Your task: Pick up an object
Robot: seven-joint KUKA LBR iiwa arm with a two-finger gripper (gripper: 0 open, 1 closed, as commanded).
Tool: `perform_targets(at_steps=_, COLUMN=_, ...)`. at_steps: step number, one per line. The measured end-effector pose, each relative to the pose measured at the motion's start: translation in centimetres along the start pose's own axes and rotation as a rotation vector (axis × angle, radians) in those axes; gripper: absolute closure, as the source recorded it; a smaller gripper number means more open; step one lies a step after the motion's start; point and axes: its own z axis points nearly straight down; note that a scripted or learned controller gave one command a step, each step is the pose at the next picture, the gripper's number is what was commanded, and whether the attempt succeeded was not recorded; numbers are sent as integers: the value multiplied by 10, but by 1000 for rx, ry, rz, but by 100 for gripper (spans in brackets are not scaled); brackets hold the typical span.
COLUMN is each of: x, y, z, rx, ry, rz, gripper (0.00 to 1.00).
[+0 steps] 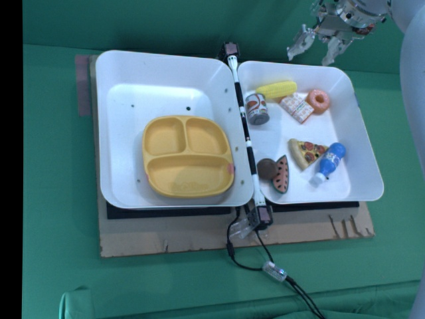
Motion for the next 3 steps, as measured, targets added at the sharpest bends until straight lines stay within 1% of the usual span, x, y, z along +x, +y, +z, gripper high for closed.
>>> perform_targets(at_steps=1, x=-12, y=3, z=138, rx=20, ry=2, rz=-2, gripper=0)
perform_targets(at_steps=2, x=-8, y=6, z=120, rx=12, ry=12, rz=-1, gripper=100)
perform_targets(at_steps=3, x=52, y=-40, z=37, rx=1, ry=5, rz=-2, gripper=100)
